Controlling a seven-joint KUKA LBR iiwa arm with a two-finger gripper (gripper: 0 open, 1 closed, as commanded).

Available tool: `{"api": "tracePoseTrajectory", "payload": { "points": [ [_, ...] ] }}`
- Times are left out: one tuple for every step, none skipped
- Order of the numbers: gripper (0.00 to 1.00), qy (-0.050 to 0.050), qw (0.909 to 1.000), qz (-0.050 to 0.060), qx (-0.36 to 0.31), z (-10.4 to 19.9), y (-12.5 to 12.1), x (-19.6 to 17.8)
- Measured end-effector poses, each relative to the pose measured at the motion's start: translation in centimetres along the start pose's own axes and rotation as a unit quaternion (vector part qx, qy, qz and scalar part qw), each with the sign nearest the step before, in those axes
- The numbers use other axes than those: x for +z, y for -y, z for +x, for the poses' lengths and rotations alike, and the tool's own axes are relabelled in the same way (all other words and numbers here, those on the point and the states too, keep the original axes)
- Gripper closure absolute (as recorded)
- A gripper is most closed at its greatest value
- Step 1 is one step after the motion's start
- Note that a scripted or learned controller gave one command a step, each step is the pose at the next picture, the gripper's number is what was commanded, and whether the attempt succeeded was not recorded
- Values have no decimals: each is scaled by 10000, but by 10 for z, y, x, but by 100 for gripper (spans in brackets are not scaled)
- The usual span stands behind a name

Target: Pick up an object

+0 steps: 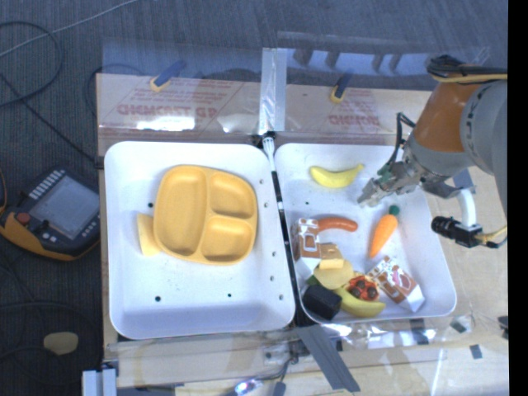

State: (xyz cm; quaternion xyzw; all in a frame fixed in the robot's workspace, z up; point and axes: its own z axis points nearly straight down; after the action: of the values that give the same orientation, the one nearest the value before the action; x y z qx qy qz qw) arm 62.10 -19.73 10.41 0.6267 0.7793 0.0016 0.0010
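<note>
The gripper (373,192) hung low in the upper part of the right bin (441,299), its tips between the small banana (334,175) to its left and the carrot (382,233) just below and to its right. Whether it was spread or pressed together could not be told from this slant, and nothing showed held at its tips.

The likeliest trouble was a descent onto bare bin floor, since the tips sat over the gap between the two nearest items. A close there would probably have caught nothing or only nudged the carrot's green end aside.

Lower in the frame the sausage (333,223), a brown packet (308,239), a second banana (356,300) and a red-and-white packet (398,283) lay crowded together, touching or overlapping. A grab there risked dragging a neighbour along or slipping off.

The yellow tray (205,213) lay in the left bin (124,304), well apart from the arm.
</note>
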Motion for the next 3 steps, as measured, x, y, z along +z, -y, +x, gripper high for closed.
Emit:
{"api": "tracePoseTrajectory", "payload": {
  "points": [
    [100,49,9955,-46,-945,-13,68,12],
    [100,31,9922,-60,1242,71,19,12],
    [0,31,9921,-43,1251,71,20,14]
  ]
}}
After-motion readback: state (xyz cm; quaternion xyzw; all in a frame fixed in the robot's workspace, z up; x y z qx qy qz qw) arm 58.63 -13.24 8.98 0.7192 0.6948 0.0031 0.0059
